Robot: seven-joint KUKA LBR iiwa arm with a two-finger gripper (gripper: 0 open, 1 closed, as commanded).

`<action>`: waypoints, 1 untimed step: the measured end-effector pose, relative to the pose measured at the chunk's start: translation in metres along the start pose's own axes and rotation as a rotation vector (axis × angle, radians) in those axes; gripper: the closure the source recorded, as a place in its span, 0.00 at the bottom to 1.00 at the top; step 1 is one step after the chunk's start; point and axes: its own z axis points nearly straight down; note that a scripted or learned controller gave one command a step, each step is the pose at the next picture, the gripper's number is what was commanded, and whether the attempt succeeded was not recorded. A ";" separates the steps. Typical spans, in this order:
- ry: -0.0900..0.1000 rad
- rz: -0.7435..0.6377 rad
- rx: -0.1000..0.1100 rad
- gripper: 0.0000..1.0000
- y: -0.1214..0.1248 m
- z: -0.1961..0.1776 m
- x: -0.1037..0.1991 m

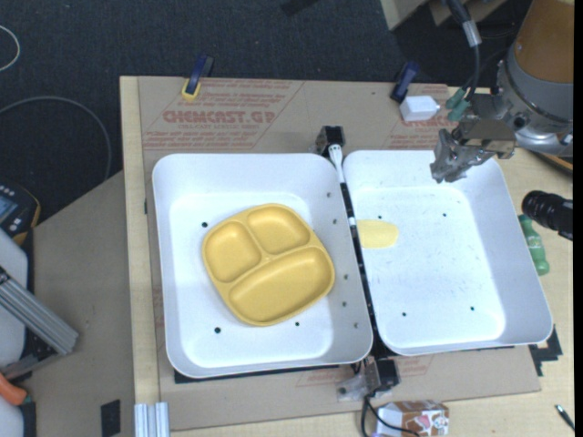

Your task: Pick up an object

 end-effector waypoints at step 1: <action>0.003 -0.005 0.016 1.00 -0.035 0.063 0.072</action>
